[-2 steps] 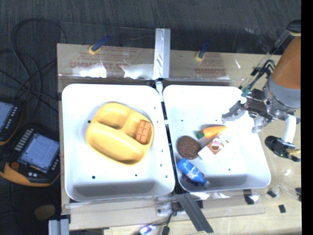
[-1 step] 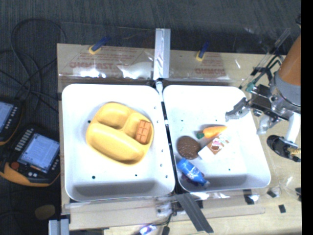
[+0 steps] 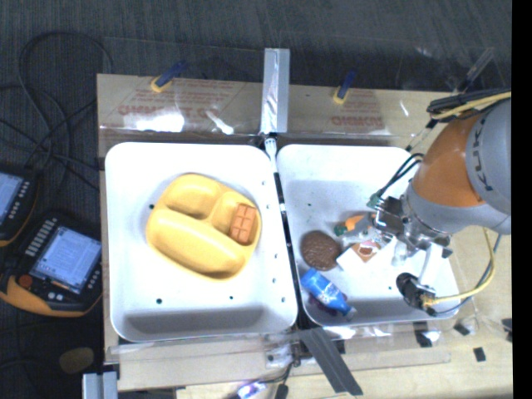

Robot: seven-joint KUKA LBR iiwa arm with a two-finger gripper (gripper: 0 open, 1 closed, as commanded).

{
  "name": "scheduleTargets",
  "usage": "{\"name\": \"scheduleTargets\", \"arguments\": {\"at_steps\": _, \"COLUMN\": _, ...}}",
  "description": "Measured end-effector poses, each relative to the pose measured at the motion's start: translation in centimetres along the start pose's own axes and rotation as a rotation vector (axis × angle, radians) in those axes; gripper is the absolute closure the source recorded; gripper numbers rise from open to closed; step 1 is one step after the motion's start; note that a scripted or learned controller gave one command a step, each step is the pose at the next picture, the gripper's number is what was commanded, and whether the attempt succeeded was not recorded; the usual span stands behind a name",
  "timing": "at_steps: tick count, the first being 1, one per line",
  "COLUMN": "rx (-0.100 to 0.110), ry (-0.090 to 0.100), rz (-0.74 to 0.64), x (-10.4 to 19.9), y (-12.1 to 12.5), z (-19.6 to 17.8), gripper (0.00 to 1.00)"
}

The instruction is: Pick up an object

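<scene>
Two shallow white bins, glossy moulded plastic with rounded corners, side by side on a bench. A strip of silvery tape (image 3: 275, 90) runs up from the seam between them.

Left bin (image 3: 133, 306): a heap of yellow bread (image 3: 197, 223), smooth, puffy, loaf-shaped lumps pressed together, near the middle. A small orange waffle (image 3: 243, 222) with a grid pattern rests on the heap's right side.

Right bin (image 3: 332, 177): a round brown cookie (image 3: 319, 249), matt and slightly rough, lies left of centre. Just below it, near the front wall, a blue bottle (image 3: 326, 293), shiny, lying on its side at a slant. Right of the cookie, a small white block (image 3: 359, 249) with an orange-red patch. Above that, a small orange piece with a green end, a carrot (image 3: 352, 222) by its look.

The arm (image 3: 465, 173) comes in from the right, grey shell with a smooth orange band. The gripper (image 3: 384, 223) is low in the right bin, right beside the white block and the carrot. Metal parts and cables crowd the tip, so I cannot tell how the claw stands or whether anything sits in it.

Dark handheld controllers (image 3: 51, 260) with lit screens lie on the floor well left of the bench.
</scene>
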State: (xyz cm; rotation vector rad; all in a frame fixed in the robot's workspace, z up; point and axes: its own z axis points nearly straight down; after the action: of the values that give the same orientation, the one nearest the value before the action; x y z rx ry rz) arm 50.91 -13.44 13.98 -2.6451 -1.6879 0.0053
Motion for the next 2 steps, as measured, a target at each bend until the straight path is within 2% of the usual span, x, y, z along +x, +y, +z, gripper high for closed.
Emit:
{"name": "scheduleTargets", "arguments": {"at_steps": 1, "rx": -0.001, "ry": 0.0, "rz": -0.12, "x": 2.2, "y": 7.6, "z": 2.8, "gripper": 0.0}}
{"name": "scheduleTargets", "arguments": {"at_steps": 2, "rx": -0.018, "ry": 0.001, "rz": -0.23, "x": 0.2, "y": 4.0, "z": 5.0, "gripper": 0.0}}
